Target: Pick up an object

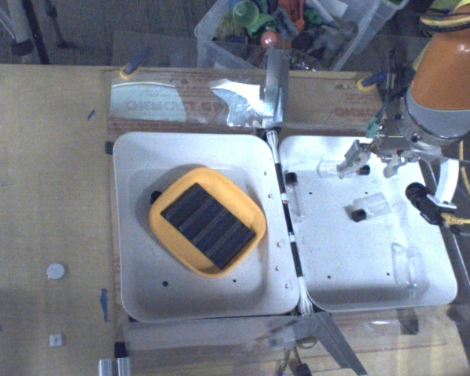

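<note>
A yellow rounded block with a black ribbed top (207, 222) lies tilted in the left bin (133, 288). In the right bin (337, 288) lie clear plastic pieces: one with a small black cap (368, 208) near the middle, one (403, 262) near the front right, and one (327, 167) at the back left. My gripper (372, 163) hangs over the back of the right bin, above and behind the capped clear piece. It is open, its fingers (351, 161) spread, and nothing sits between them.
The raised divider (286, 210) runs between the two bins. A clear tub of colourful toys (298, 14) stands behind the bench. A metal post (276, 84) and crumpled foil (239, 100) sit at the back edge. Black cable (423, 198) hangs beside the gripper.
</note>
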Controlling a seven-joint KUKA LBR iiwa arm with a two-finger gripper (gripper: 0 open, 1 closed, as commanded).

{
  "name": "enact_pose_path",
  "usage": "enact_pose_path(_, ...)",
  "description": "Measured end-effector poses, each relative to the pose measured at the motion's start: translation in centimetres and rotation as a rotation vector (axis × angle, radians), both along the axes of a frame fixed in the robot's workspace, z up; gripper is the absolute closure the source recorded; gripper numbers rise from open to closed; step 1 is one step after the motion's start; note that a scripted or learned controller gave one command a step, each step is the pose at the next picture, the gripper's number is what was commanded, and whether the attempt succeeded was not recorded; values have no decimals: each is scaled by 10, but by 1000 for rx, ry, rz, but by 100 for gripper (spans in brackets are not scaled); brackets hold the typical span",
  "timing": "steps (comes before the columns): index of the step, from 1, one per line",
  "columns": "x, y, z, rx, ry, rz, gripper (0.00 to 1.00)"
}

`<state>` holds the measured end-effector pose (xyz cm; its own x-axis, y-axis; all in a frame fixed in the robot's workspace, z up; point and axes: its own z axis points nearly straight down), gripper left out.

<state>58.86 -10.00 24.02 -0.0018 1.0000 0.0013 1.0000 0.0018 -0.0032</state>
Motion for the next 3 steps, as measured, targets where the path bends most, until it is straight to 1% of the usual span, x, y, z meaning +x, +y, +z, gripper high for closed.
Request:
enact_pose_path(1, -8, -49, -152, -2, -10, 114, 0)
enact_pose_path(2, -6, -49, -141, -4, -16, 112, 100)
enact_pose_path(3, -49, -108, -152, -4, -8, 136, 100)
